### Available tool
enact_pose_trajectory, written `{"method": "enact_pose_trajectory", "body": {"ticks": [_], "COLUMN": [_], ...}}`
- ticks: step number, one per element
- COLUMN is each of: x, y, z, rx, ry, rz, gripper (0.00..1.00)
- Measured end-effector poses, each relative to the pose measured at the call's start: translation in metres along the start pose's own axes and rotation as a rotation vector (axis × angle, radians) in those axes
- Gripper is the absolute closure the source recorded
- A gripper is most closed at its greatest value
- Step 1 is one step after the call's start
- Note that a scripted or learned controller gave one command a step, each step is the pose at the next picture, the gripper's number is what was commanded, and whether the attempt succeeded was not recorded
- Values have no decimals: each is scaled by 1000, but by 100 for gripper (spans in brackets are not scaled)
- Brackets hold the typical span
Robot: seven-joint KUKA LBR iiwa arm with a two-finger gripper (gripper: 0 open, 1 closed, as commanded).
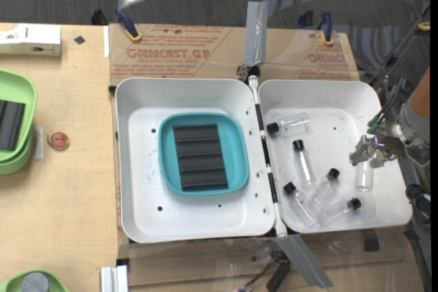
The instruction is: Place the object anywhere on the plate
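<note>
A teal plate lies in the left white bin, with a black ridged insert on it. Several clear vials with black caps lie in the right bin, among them one near the divider and one in the middle. My gripper hovers over the right side of that bin. It is shut on the top of a clear vial, which hangs upright below it with its cap hidden.
A cluster of vials lies at the right bin's front. Green dishes sit at the bench's left edge, with a small round orange thing beside them. Cardboard lies behind the bins.
</note>
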State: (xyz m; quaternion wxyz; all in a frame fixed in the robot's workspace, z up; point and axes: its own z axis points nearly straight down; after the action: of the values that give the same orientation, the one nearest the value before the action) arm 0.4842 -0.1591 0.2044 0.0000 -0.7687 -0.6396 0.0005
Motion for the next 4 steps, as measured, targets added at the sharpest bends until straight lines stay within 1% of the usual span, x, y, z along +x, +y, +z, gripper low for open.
{"method": "enact_pose_trajectory", "body": {"ticks": [1, 2, 3, 4], "x": [56, 55, 96, 163], "y": [-17, -17, -24, -7], "z": [-2, -10, 5, 14], "rx": [3, 5, 3, 2], "ry": [0, -1, 0, -1], "rz": [-139, -138, -308, -450], "gripper": [100, 100, 100, 100]}}
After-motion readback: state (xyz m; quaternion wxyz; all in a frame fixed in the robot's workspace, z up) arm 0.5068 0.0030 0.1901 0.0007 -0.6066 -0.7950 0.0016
